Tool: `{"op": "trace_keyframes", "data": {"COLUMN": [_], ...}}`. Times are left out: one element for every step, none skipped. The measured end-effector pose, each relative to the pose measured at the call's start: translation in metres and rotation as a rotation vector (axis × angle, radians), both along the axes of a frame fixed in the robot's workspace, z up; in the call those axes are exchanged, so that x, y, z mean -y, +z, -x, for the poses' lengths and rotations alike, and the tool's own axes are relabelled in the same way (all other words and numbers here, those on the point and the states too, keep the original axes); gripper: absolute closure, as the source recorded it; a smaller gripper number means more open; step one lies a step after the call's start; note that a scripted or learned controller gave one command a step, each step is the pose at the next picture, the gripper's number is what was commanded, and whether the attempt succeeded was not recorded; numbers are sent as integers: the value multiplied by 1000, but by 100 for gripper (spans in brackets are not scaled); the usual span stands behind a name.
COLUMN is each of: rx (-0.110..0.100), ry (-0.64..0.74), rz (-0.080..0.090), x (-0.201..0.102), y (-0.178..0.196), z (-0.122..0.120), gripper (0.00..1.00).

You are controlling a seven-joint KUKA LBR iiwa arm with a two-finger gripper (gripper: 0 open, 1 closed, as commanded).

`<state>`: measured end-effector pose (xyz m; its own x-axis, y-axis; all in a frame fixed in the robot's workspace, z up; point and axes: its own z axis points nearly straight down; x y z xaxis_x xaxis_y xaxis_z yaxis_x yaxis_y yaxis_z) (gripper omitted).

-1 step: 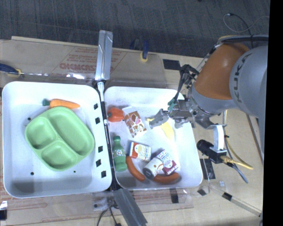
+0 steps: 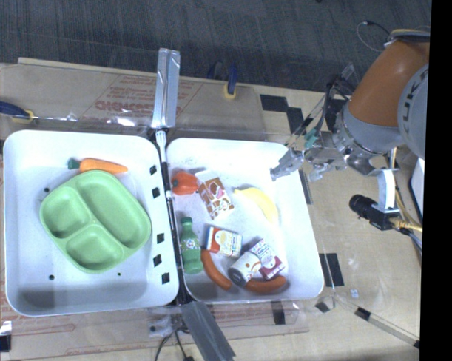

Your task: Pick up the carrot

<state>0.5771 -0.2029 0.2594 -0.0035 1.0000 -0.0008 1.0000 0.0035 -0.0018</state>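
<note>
The carrot (image 2: pixel 102 165), orange with a green leafy end pointing left, lies flat in the left bin (image 2: pixel 17 228) near its far wall. It rests just behind the green divided plate (image 2: pixel 96 220). My gripper (image 2: pixel 284 165) hangs over the far right corner of the right bin (image 2: pixel 307 238), far to the right of the carrot. It has nothing in it.
The right bin holds several items: an orange pepper (image 2: pixel 184 183), a snack packet (image 2: pixel 215 197), a banana (image 2: pixel 259 202), a green bottle (image 2: pixel 190 245), a juice box (image 2: pixel 223 241), a can (image 2: pixel 246 269) and two sausages (image 2: pixel 216 272). A metal clamp (image 2: pixel 166 85) stands between the bins at the back.
</note>
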Motion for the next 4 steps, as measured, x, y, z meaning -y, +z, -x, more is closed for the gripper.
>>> {"op": "trace_keyframes", "data": {"rx": [-5, 0, 1, -3], "ry": [-131, 71, 58, 67], "rz": [-1, 0, 0, 0], "x": [-20, -42, -33, -40], "y": [-104, -73, 13, -21], "z": [-4, -11, -70, -78], "gripper": [0, 0, 0, 0]}}
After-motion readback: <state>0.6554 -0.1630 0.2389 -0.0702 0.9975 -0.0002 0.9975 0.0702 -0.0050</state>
